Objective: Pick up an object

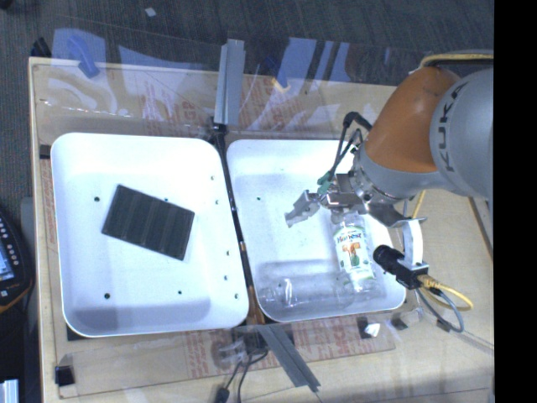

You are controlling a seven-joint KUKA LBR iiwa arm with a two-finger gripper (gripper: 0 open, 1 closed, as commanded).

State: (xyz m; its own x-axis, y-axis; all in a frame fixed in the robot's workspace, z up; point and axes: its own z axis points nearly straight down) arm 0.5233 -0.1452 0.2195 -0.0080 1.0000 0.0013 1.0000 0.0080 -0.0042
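Nearest the camera, along the front wall of the right bin [252, 225], lies a clear bottle [306, 290] on its side, its body hard to pick out against the white floor. Just beside it, toward the bin's right front corner, a second bottle [355, 254] with a white, green and orange label lies lengthwise, its neck pointing back toward the arm [436, 133]. The two bottles meet or nearly meet at the corner; I cannot tell whether they touch.

Above the labelled bottle's neck hang the jaws [315, 203], reaching in from the right. Grey metal fingers [298, 212] jut to the left over bare bin floor, with nothing seen between them. How far apart they stand I cannot tell from this angle. The arm's orange band and grey shell sit over the bin's right rear corner, and cables run along the wrist.

Over in the left bin [75, 154], a dark ribbed flat slab [148, 222] lies tilted near the middle, well apart from the walls.

Both bins rest side by side on the tabletop [42, 86], touching along their inner rims.
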